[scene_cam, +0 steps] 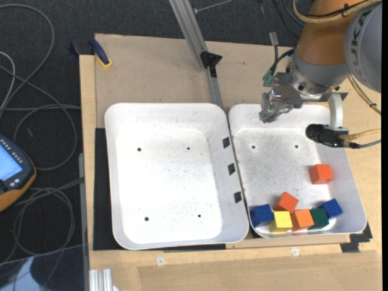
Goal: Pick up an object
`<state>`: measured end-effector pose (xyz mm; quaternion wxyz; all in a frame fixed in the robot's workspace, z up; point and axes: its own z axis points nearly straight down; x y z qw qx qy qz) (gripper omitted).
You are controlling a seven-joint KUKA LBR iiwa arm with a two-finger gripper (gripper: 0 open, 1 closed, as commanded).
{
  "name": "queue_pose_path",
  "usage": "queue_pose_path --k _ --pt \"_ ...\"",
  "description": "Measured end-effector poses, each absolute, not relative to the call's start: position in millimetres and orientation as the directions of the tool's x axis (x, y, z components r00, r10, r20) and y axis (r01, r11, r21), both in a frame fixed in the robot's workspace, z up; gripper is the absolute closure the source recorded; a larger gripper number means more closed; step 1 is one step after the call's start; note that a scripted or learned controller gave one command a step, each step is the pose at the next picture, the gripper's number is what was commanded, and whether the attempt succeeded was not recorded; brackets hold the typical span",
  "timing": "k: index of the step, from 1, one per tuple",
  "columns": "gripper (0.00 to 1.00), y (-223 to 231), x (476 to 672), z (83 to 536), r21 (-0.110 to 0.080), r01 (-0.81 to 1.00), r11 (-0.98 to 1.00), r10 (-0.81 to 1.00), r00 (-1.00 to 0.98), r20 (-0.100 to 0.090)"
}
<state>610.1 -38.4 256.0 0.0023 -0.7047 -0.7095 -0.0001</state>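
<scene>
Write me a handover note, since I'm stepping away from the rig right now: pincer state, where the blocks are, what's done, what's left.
Pincer: hovering over the far end of the right bin, nothing between its fingers; open or shut can't be judged.
Blocks: all in the right bin. A lone orange block sits near the right wall; the rest cluster at the near edge, among them the yellow block, green block and two blue blocks.
Done: nothing picked yet.
Left: descend on a block, grasp, lift.
</scene>
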Motion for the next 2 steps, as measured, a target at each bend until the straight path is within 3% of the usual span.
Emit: queue_pose_path --k 2 --pt "1.0 79 584.0 258 -0.004 1.0 0.008 1.0 -0.008 0.004"
